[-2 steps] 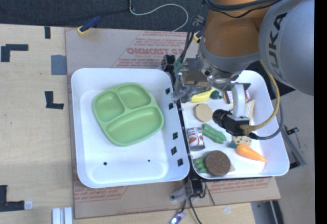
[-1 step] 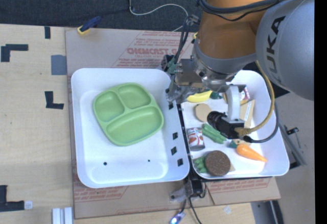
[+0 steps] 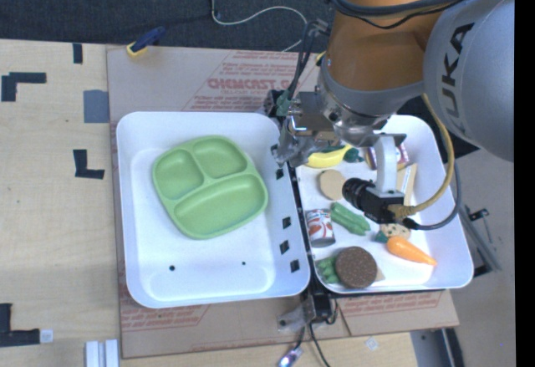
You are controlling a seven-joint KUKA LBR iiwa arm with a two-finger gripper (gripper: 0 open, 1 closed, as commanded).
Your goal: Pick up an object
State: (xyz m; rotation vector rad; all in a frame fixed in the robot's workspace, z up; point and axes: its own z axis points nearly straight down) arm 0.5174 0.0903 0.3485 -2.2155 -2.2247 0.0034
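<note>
The right bin holds several toy foods: a yellow banana, a beige round piece, a green vegetable, a small can, an orange carrot and a brown round patty. My gripper hangs low at the right bin's left wall, just left of the banana. The arm's big orange and grey body covers the bin's far part. I see no object lifted in the gripper.
A green divided plate lies in the left bin. A black cable and a black part of the arm sit over the middle of the right bin. Cardboard surrounds both bins.
</note>
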